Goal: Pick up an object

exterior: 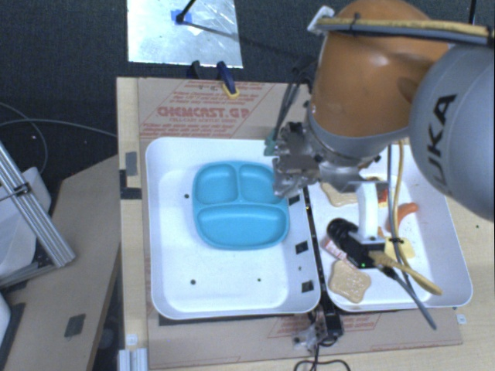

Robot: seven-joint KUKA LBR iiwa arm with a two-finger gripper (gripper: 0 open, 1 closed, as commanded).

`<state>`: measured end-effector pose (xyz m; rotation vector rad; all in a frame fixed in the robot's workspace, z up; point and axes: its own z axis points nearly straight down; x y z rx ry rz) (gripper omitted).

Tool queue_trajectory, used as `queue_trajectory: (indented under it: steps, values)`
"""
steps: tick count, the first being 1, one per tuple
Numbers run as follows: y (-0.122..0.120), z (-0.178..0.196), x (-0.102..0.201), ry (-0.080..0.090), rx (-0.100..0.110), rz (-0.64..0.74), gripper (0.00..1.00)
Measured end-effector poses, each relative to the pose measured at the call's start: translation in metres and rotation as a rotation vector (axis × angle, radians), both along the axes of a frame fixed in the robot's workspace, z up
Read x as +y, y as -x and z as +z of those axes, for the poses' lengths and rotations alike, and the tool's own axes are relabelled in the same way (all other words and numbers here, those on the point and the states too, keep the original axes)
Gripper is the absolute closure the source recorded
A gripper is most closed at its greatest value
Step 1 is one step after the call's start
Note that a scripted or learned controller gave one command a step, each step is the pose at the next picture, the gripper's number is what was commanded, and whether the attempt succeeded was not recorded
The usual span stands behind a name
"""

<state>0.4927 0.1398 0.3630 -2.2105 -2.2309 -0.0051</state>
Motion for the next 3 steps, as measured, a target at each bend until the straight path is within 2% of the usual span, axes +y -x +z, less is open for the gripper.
queue_trajectory:
  steps: [1, 2, 3]
  values:
    - [0.005, 0.147, -0.028, -0.002, -0.018, -0.007, 1.00]
    - [0.007, 0.060, 0.031, 0.003, 0.007, 0.000, 1.00]
    - [0.005, 0.076, 0.028, 0.001, -0.003, 0.002, 1.00]
